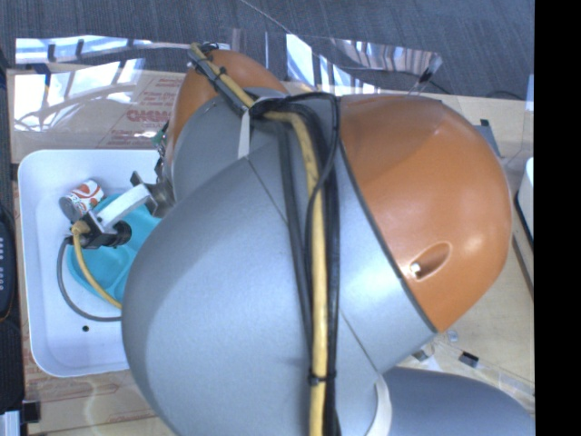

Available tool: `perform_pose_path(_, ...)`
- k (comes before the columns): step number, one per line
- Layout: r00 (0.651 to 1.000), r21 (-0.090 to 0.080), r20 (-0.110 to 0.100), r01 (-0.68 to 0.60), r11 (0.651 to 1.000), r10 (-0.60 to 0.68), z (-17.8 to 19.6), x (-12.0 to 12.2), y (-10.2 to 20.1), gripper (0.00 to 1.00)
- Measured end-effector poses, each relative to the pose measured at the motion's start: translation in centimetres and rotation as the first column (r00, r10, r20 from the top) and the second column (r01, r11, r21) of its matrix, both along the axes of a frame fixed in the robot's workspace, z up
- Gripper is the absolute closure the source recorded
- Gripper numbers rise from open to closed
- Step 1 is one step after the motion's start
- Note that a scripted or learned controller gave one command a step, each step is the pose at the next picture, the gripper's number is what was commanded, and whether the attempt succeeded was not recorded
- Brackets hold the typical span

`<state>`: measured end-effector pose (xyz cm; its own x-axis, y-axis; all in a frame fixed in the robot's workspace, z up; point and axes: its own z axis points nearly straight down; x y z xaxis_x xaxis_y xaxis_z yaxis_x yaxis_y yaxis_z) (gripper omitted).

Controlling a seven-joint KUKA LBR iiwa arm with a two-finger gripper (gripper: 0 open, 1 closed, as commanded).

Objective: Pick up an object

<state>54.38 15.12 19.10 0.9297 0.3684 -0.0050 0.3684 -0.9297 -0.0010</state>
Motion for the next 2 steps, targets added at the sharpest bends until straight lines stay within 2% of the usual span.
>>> perform_pose_path(1,0.986,0.001,0.004,0.169,0.986,-0.169,-1.7,3.9,5.3,1.0)
perform_pose_path(2,0.986,0.002,0.001,0.169,0.986,-0.169,1.6,-6.1,0.7,1.0)
